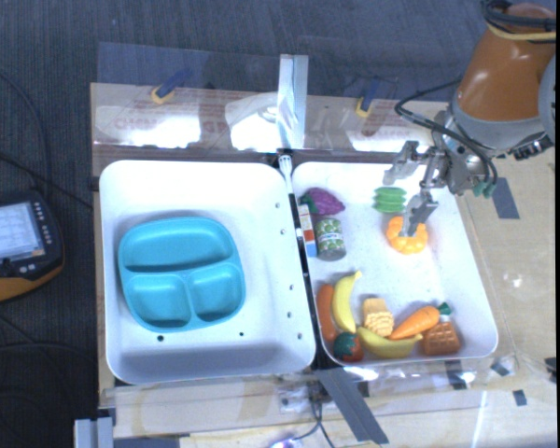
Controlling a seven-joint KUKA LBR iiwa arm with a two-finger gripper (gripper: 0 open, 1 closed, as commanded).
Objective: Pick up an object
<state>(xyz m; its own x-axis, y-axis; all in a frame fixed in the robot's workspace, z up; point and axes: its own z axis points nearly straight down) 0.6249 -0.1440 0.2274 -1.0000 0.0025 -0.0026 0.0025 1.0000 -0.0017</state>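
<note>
My gripper [404,200] hangs over the back right part of the right bin [476,278], and its two fingers stand apart, so it is open. One finger [399,168] ends just above a small green ridged toy [388,200]. The other finger [418,211] reaches down to the top of an orange-and-yellow toy fruit [406,238]. Nothing shows gripped between the fingers. Further left lie a purple toy [323,201] and a small jar of green pieces [330,236].
Near the right bin's front wall lie a banana [345,299], a carrot [417,322], a brown bread piece [441,341] and several other toy foods. The left bin [121,185] holds a blue divided tray [180,271]. A handheld pendant [14,241] lies far left.
</note>
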